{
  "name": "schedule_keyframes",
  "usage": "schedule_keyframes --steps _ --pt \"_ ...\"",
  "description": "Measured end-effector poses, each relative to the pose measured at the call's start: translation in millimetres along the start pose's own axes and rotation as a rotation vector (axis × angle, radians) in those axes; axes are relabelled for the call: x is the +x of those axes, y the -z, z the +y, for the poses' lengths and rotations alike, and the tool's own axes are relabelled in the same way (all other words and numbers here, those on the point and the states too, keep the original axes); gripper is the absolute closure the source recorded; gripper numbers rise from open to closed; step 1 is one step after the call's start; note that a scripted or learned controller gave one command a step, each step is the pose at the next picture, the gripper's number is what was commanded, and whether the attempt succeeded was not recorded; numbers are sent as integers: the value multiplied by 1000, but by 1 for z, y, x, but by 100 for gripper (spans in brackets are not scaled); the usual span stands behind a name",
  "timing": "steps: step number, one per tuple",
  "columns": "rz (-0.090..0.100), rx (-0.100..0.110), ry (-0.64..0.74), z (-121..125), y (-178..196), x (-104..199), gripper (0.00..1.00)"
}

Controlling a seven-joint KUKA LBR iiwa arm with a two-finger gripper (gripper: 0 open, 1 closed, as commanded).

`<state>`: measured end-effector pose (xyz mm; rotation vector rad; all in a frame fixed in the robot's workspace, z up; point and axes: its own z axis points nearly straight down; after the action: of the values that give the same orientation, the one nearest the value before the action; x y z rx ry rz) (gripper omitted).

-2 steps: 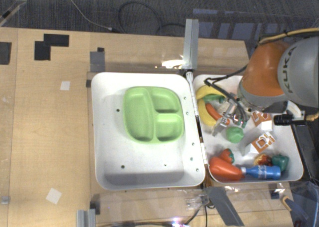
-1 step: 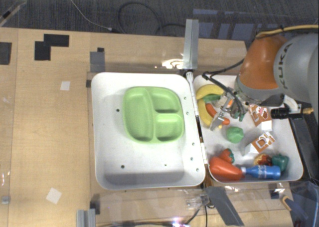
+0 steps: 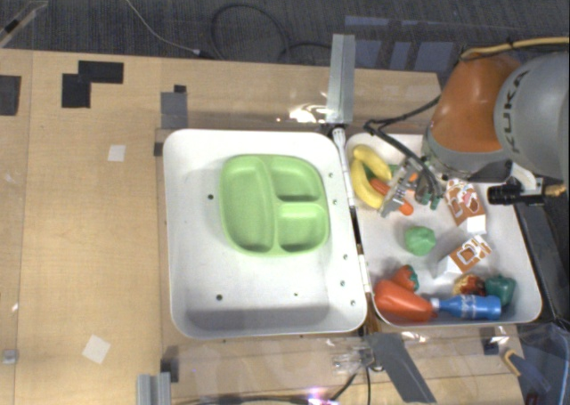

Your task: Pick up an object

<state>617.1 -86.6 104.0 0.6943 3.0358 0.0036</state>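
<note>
The banana (image 3: pixel 365 176) lies at the far left of the right bin (image 3: pixel 525 256), beside a small orange piece (image 3: pixel 405 208); it looks light, smooth and curved, so I'd grip across its middle. My end effector (image 3: pixel 401 190) hovers just beside it; its grip state I cannot tell.

Arm bent, tool (image 3: pixel 403 191) low, pointing left.
</note>
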Motion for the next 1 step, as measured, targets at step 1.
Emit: schedule_keyframes --steps 1 --pt "12 -1 105 33 89 71 100"
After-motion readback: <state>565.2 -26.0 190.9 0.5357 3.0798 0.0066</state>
